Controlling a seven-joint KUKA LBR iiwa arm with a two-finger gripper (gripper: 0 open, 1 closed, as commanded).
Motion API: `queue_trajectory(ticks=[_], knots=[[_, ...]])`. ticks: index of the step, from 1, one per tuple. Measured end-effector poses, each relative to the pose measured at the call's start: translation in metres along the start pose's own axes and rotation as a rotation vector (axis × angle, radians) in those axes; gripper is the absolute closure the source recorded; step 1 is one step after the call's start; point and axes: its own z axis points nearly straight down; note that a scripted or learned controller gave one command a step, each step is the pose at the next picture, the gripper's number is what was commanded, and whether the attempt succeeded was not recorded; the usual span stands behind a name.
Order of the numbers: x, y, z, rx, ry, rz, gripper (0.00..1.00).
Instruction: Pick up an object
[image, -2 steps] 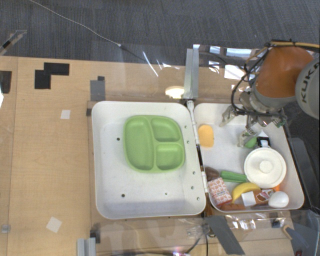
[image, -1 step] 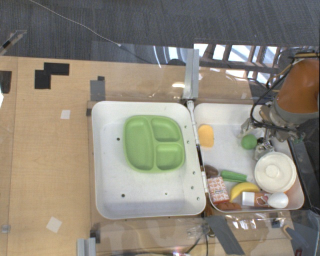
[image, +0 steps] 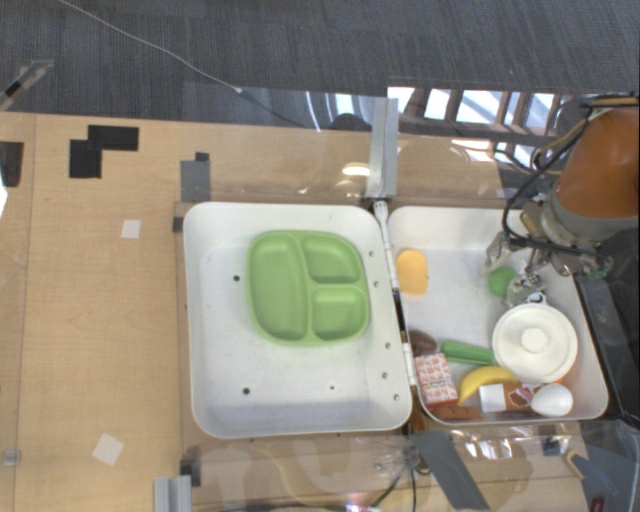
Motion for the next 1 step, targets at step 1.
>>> queue_trajectory(ticks=[1], knots=[[-0.0398, 0.0179, -0.0933, -0.004, 0.013, 0.251, 1.00]])
